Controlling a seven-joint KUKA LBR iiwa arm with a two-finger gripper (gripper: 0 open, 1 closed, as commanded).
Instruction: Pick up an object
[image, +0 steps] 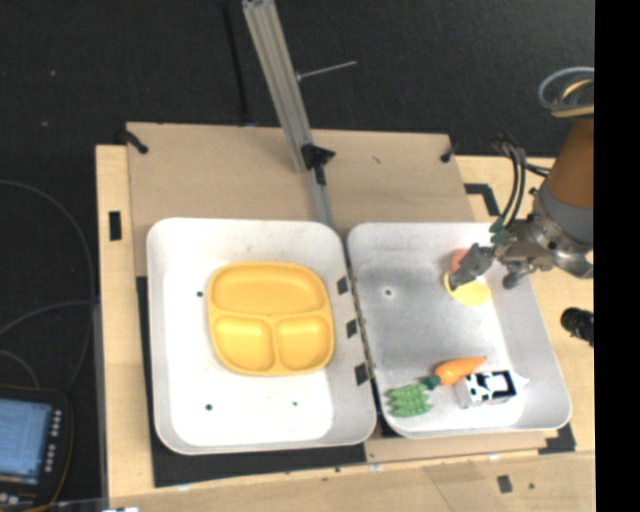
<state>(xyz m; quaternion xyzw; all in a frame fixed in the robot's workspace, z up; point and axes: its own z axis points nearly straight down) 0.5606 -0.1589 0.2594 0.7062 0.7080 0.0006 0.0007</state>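
Right now your gripper (497, 266) sits over the upper right part of the right bin (400, 260), and you cannot tell from this angle how it is set. Just beside it, on its left, you see a yellow object (470, 292) with an orange-red piece (459, 261) touching its upper edge; whether the gripper touches either is unclear. Near the bin's front edge lie a carrot (459, 369), a green leafy toy (408, 401) to its left, and a black-and-white toy (490, 387) just right of the carrot. Your left bin (180, 400) holds a yellow divided plate (270, 317) with three compartments. Both bins rest on the tan worktop (220, 170).
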